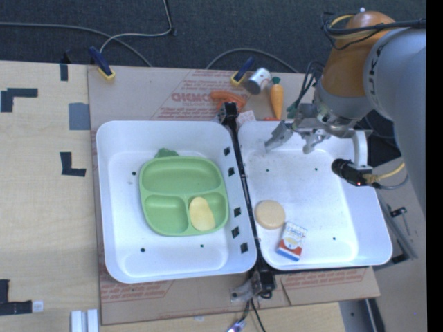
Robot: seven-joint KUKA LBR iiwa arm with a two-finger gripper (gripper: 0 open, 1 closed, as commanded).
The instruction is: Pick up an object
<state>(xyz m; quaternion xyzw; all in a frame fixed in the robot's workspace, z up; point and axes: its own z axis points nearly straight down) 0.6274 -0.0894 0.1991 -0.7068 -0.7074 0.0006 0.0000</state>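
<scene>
My gripper [294, 140] hangs over the far part of the right bin [360, 206], its two fingers spread apart with nothing between them. Nearer the front of that bin lie a round tan disc [270, 214] and a small white carton with red and blue print [292, 241]. The left bin [114, 206] holds a green divided plate [183, 194] with a yellow oval piece [201, 214] in its lower right compartment.
Behind the bins on the cardboard lie a toy carrot [277, 99], an orange piece [226, 97] and a small grey can [258, 80]. Blue-and-yellow clamps [101, 62] hold the cardboard's far edge. A cable runs across the dark floor beyond.
</scene>
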